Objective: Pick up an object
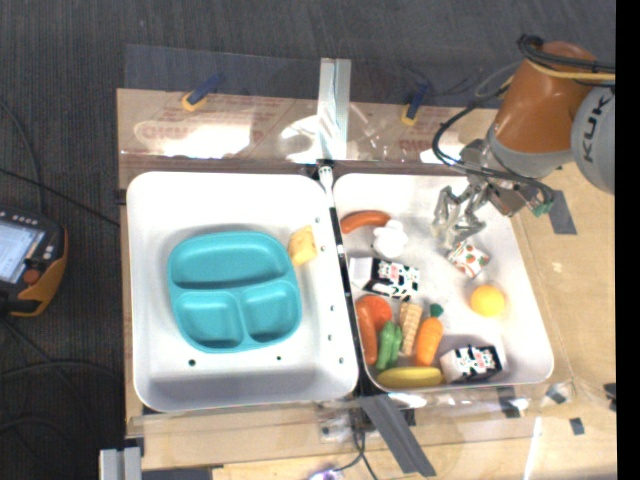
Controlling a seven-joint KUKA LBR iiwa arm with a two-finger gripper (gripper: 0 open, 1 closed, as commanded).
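My gripper (458,214) hangs over the far right part of the right bin (520,268), its metal fingers spread open with nothing between them. Just below it in the view lies a small white carton with red print (468,259). A yellow lemon (487,300) rests nearer the front. To the gripper's left are a red-orange sausage (363,220), a white lump (390,238) and a cow-patterned carton (395,280). Along the front lie a red pepper (371,314), a carrot (429,336), a banana (408,376) and a second cow-patterned carton (472,362).
The left bin (150,218) holds a teal divided plate (235,288) and a yellow wedge (302,246) by the shared wall. A green vegetable (388,340) and a tan stick (410,320) lie among the front toys. A handheld controller (28,258) sits off the bench at left.
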